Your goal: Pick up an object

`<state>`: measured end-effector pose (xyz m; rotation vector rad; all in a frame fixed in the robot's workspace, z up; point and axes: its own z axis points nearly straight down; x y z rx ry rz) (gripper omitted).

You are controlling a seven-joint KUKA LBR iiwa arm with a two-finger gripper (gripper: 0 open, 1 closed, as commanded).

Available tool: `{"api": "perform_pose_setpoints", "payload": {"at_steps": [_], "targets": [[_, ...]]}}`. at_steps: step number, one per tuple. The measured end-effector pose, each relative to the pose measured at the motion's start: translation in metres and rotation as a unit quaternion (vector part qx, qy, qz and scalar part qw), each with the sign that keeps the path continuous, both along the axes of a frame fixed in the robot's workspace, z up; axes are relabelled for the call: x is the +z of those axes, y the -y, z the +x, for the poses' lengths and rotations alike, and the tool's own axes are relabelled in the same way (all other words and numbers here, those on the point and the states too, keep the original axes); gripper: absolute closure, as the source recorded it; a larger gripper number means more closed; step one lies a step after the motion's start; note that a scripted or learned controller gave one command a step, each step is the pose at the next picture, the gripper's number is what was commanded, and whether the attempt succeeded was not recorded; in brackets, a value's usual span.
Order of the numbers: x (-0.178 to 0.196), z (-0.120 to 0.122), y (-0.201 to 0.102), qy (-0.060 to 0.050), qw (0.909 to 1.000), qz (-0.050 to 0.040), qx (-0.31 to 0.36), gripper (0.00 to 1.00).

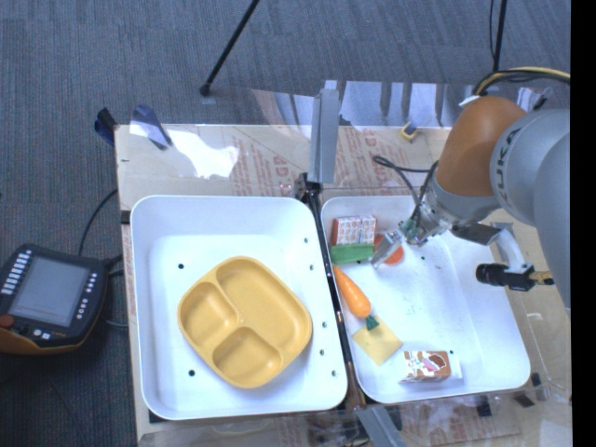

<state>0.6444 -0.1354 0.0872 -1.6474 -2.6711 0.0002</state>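
Two shallow white bins side by side on a bench: left bin (154, 250) with a yellow three-compartment plastic tray (244, 320), right bin (466, 343) with several small items. Grey arm with an orange band (480, 152), reaching in from the right, two-finger gripper (391, 248) low over the right bin's upper part. Small red-orange round object (396, 256) directly at the fingertips, touching or just under them; jaw state impossible to tell. Just left, a red-and-white carton (354, 228) above a green block (351, 252). Further down, an orange toy carrot (353, 292), a pale yellow flat square (377, 343), a brown-and-white packet (429, 366).
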Motion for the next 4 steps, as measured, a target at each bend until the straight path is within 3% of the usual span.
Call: {"api": "perform_pose_setpoints", "payload": {"at_steps": [1, 2, 3, 4], "targets": [[0.012, 0.002, -0.001, 0.002, 1.0000, 0.0000, 0.002, 1.00], [0.000, 0.000, -0.043, 0.001, 0.9955, -0.0001, 0.095, 1.00], [0.103, -0.039, -0.070, 0.003, 0.9981, -0.0006, -0.061, 1.00], [0.120, -0.059, -0.081, 0.000, 0.9998, -0.0003, 0.020, 1.00]]}}
